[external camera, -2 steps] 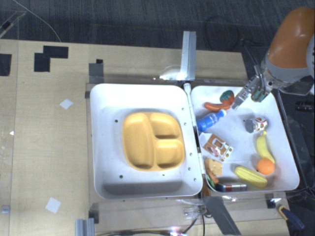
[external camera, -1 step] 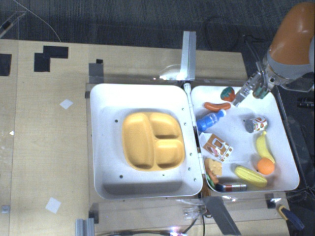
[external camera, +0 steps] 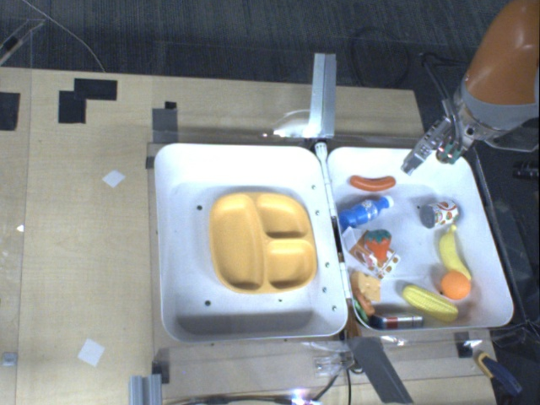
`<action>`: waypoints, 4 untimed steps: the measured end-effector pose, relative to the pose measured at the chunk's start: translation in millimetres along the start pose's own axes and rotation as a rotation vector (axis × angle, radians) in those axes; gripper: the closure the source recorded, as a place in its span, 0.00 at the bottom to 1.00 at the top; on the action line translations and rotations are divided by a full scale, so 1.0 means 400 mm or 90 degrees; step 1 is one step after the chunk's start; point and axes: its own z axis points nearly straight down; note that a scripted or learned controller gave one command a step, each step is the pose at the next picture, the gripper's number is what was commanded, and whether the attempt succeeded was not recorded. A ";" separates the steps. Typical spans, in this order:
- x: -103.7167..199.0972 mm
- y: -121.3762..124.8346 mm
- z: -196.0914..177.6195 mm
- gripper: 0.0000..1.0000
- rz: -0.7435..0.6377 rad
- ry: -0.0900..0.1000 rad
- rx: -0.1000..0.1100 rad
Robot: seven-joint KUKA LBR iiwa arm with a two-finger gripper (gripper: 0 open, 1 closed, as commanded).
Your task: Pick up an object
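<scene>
My gripper point(external camera: 432, 153) hangs over the back right corner of the right bin point(external camera: 489, 226), open, with nothing between its fingers. Below and to its left lie a red sausage point(external camera: 372, 181) and a blue bottle point(external camera: 364, 212). A small grey and yellow object point(external camera: 439, 213) sits just in front of the gripper. Further forward are a banana point(external camera: 450, 250), an orange point(external camera: 456, 286) and a long yellow piece point(external camera: 429, 302).
An orange and white packet point(external camera: 375, 250), a tan cracker-like piece point(external camera: 367, 287) and a dark marker point(external camera: 396, 319) lie at the right bin's front left. A yellow divided plate point(external camera: 260, 241) lies in the left bin point(external camera: 181, 226). A metal post point(external camera: 324, 91) stands behind the bins.
</scene>
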 end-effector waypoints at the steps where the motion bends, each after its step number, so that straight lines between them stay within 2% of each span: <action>1: 0.093 -0.057 0.352 1.00 -0.048 0.020 0.010; 2: 0.012 -0.012 0.120 1.00 -0.184 0.018 0.007; 3: 0.071 -0.141 0.287 1.00 0.133 0.023 0.017; 4: 0.070 -0.139 0.284 0.00 0.133 0.022 0.016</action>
